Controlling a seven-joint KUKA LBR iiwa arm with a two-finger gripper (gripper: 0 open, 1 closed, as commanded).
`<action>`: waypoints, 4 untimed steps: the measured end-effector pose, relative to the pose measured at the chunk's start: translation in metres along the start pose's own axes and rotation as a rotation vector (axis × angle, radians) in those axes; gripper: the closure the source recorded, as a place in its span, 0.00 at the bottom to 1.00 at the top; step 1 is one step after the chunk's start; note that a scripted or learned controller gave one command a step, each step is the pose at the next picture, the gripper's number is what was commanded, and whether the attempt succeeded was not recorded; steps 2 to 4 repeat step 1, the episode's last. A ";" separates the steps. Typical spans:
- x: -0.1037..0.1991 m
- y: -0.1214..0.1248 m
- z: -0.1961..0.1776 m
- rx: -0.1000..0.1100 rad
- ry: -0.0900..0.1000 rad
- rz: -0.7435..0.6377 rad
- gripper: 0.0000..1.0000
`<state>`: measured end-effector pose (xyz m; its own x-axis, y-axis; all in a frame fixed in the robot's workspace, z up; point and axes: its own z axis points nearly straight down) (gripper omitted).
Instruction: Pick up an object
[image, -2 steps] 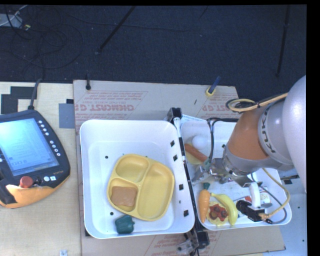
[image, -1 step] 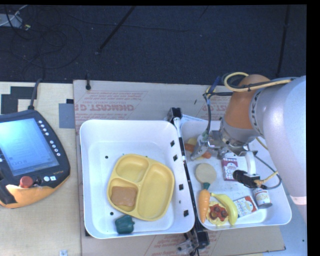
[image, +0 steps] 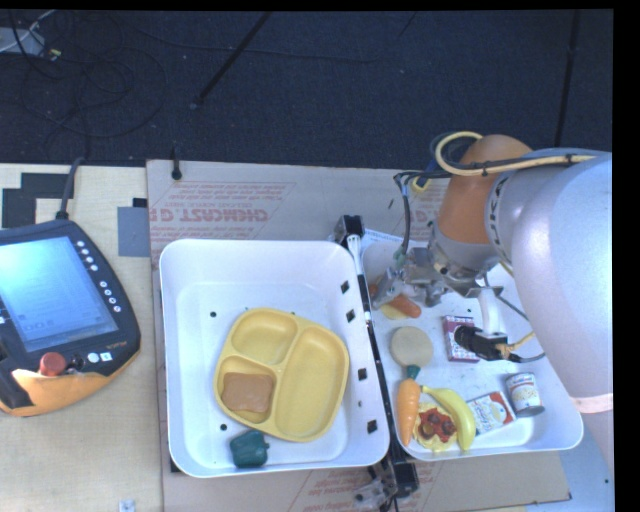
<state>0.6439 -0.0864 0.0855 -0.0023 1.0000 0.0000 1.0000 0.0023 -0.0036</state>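
Note:
My gripper (image: 415, 287) is low over the far left part of the right bin (image: 560, 437), under the grey wrist and its orange band (image: 478, 195). A small orange item (image: 399, 304) lies right below it, touching or nearly so; I cannot tell which. Nearer the front lie a beige round piece (image: 410, 346), a carrot (image: 408, 405), a banana (image: 451, 410) and a red berry cluster (image: 435, 426). A small can (image: 523, 393), a red-and-white packet (image: 488, 411) and a red box (image: 461, 338) sit to the right, partly under the arm.
The left bin (image: 190, 290) holds a yellow divided plate (image: 300, 370) with a brown toast slice (image: 247, 393), and a green item (image: 250, 450) in front of it. A control tablet (image: 55, 310) lies on the bench at far left. Cables hang around the wrist.

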 end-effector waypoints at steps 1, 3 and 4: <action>0.002 0.000 0.000 0.001 -0.001 -0.001 0.00; 0.002 0.000 0.000 0.001 -0.001 -0.001 0.00; 0.002 0.000 0.000 0.001 -0.001 -0.001 0.00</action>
